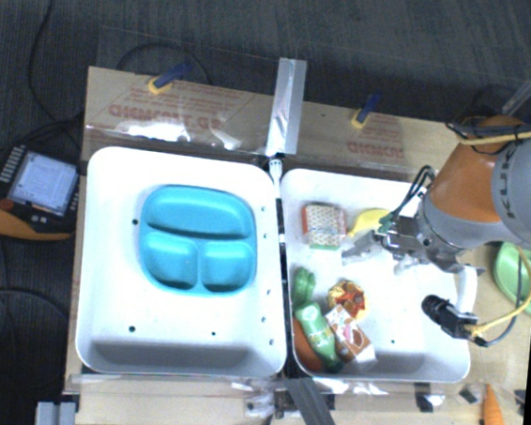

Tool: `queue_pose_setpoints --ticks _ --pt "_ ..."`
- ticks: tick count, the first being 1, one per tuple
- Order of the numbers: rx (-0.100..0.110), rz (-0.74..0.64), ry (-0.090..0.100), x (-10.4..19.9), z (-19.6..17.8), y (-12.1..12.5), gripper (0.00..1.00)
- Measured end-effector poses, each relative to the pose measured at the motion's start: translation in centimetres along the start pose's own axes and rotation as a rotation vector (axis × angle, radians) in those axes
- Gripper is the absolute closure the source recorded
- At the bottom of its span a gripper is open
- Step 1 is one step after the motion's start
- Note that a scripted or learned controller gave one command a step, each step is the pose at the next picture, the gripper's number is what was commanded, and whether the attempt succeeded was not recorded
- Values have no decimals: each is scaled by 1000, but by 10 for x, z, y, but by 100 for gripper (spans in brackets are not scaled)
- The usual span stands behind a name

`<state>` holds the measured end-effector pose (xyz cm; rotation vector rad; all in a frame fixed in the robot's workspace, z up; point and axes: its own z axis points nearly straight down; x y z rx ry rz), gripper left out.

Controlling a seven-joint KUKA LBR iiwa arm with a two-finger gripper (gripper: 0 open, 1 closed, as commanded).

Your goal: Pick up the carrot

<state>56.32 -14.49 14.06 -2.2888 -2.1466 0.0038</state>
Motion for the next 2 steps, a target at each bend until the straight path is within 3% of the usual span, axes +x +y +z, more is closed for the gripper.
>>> queue_pose_setpoints --ticks 1,2 --pt "-3 7 -2 -33 -52 52 0" --pt "-1 -43 -3 -25 -47 18 0"
